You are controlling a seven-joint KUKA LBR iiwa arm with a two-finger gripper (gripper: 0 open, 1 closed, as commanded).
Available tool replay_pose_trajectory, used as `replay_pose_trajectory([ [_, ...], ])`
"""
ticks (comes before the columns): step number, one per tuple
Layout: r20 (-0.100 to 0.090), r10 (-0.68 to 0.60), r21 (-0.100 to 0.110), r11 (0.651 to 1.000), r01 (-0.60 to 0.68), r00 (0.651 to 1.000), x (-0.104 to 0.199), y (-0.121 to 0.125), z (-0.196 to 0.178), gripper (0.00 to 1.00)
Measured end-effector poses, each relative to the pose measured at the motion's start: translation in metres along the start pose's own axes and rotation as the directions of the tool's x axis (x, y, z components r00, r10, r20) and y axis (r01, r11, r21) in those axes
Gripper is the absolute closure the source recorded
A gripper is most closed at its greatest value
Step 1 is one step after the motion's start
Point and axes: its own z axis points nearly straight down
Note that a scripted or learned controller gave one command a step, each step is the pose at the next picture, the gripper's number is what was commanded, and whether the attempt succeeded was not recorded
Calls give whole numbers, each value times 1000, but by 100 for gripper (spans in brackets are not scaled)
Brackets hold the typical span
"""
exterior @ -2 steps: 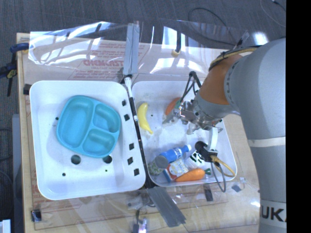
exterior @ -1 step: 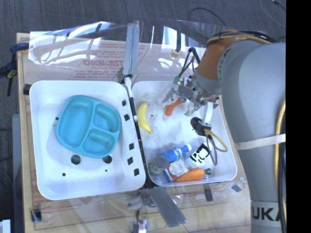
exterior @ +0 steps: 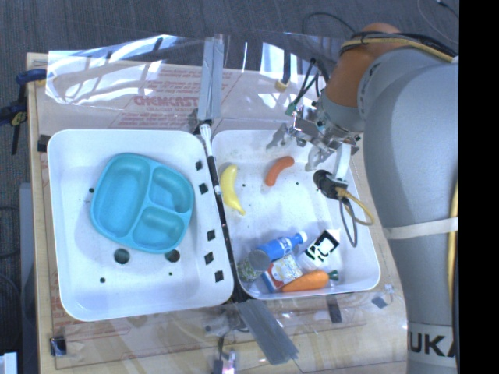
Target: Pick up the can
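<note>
Presently the gripper (exterior: 300,148) hangs over the right bin's (exterior: 355,275) far end, beside the sausage (exterior: 277,170); its state cannot be determined. The can (exterior: 253,266) lies well apart, crowded at the near edge against a bottle (exterior: 282,247), complicating access.

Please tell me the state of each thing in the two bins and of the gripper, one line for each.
Can: lying in the right bin's near corner, not gripped.
Banana: lying by the divider.
Sausage: lying loose below the gripper.
Carrot: lying against the near wall.
Blue tray: flat in the left bin.
Gripper: open, holding nothing.
</note>
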Motion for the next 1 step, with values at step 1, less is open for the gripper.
replay_pose_trajectory([
  [1, 0, -211, 2, 978, 211, 978, -18, -68, 53, 0],
])
